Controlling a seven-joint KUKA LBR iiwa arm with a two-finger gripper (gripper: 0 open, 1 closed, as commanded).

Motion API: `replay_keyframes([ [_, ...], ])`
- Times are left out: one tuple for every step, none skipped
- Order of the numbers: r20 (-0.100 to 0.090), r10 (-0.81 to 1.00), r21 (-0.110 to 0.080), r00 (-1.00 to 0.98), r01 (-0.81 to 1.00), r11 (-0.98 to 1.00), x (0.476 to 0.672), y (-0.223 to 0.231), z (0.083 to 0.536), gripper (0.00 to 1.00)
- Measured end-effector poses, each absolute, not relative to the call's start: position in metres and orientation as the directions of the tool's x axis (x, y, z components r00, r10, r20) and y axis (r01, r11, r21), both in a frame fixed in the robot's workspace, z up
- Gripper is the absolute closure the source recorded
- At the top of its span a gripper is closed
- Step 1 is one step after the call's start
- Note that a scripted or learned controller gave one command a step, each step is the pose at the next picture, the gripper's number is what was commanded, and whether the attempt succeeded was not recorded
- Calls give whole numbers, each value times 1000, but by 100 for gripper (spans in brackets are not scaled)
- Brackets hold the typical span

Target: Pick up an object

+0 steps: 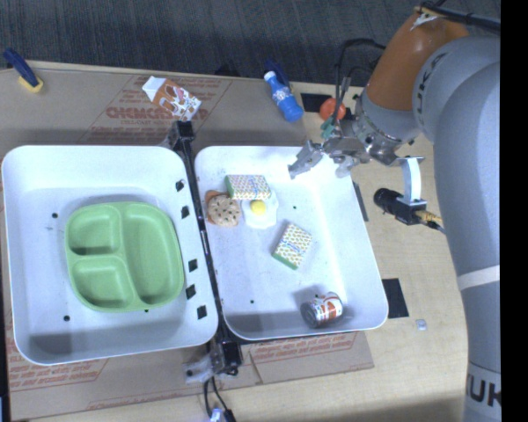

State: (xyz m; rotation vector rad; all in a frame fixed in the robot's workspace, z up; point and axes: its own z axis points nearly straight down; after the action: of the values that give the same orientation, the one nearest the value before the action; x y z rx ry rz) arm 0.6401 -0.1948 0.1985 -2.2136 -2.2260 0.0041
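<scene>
Camera view: end effector (pixel 321 160) hovers, seemingly open, over right bin's (pixel 370 262) far edge.

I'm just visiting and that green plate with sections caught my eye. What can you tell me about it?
The pale green divided tray looks like smooth moulded plastic, a rounded rectangle with three compartments: one long one on the right side and two smaller ones on the left. It lies flat, turned slightly askew, on the floor of the left shallow white bin, roughly in its middle and apart from the walls. Nothing rests in its compartments and nothing else touches it.
</scene>
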Motion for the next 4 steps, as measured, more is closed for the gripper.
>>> replay_keyframes([
  [2,1000,0,-7,1000,7,619,-110,280,0],
  [1,1000,-4,-8,1000,8,617,-63,271,0],
  [1,1000,-5,-13,1000,13,617,-63,282,100],
  [0,1000,-7,-8,1000,8,607,-27,191,100],
])
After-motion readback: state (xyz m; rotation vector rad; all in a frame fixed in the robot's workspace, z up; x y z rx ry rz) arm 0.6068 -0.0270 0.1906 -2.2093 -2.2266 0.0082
